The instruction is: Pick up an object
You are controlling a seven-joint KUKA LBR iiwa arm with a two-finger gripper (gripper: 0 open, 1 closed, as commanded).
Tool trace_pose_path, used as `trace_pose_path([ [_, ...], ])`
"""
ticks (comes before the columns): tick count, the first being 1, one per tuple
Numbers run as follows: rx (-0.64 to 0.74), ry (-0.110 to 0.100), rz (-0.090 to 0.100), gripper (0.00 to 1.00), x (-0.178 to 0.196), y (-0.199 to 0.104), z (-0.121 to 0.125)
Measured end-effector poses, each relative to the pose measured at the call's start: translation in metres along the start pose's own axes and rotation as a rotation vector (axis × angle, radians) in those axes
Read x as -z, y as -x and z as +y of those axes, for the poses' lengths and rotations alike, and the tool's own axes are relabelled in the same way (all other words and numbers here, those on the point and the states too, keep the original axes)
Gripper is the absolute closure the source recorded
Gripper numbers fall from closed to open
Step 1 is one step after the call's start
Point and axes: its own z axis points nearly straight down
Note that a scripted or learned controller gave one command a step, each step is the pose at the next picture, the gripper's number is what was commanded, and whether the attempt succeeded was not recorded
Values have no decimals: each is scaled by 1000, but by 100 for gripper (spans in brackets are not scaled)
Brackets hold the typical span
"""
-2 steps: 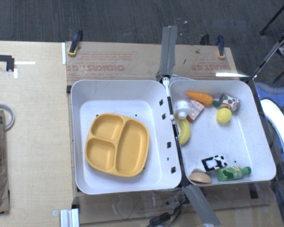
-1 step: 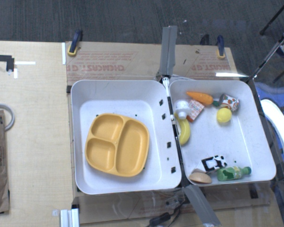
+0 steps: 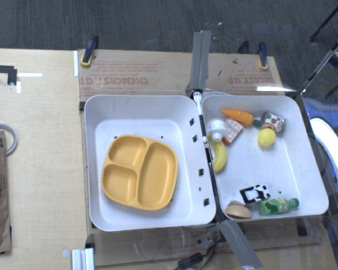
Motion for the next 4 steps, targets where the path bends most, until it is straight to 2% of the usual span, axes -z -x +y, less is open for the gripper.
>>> trace_pose_path([
  [1,3,-3,-2,100,7,0,2],
  [2,-192,3,5,100,-22,-35,36],
  [3,-138,6,4,100,-14,9,22],
  [4,-135,3,1,100,-6,9,23],
])
